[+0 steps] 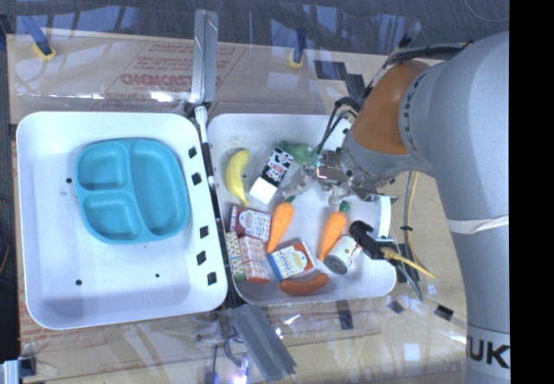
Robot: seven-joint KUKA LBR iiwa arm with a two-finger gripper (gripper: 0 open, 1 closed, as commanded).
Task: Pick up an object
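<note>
My gripper (318, 173) reaches down into the right bin (260, 124) near its middle, under the orange-banded wrist. Just to its left a black-and-white cow-patterned carton (271, 175) lies tilted, with a green item (299, 151) behind it. A yellow banana (236, 172) lies further left. Two orange carrots (280, 225) (332, 233) lie in front of the gripper, one on each side. I see nothing between the gripper and any of these that shows a hold.
Along the right bin's front lie small printed boxes (249, 244), a blue-rimmed pack (291, 260), a brown sausage (303, 284) and a small can (340, 258). The left bin (52, 287) holds a blue divided plate (132, 188). A metal post (205, 54) stands behind the bins.
</note>
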